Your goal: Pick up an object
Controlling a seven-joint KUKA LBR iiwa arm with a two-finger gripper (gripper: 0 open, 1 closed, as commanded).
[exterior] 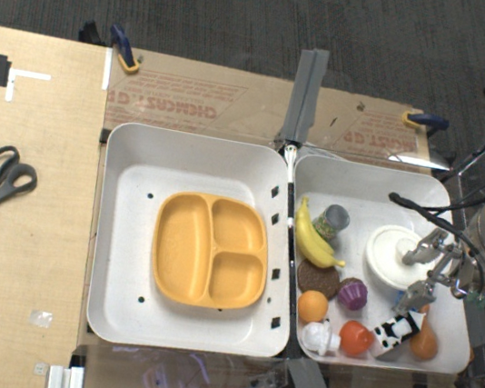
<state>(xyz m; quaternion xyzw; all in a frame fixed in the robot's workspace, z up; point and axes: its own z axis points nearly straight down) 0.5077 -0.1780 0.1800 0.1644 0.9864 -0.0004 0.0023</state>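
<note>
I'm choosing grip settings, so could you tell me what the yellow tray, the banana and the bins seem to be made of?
Yellow tray: likely moulded plastic, smooth and semi-matt, with rounded compartment edges.
Banana: probably a plastic toy; its colour is even and it has a slight sheen.
Bins: apparently thin white plastic, with soft reflections and rounded corners.
</note>
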